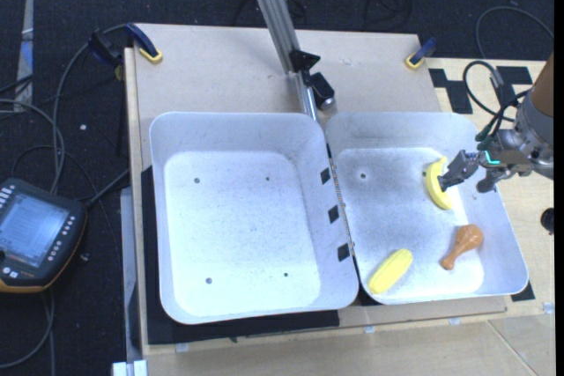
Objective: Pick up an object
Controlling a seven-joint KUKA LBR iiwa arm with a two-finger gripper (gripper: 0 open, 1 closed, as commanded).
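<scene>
Yellow corn cob (389, 270) lies near brown drumstick (462, 245).

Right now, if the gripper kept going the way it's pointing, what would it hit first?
The gripper points left and slightly down into the right bin. The first thing in that line is probably the yellow curved piece just below its tip. Depth is unclear from this slanted view, so it may pass above it.

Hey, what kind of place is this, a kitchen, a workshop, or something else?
Probably a robotics lab test bench. Two white bins sit on a clamped wooden board, a teach pendant lies on the dark floor among loose cables, and a robot's claw reaches over toy food.
</scene>
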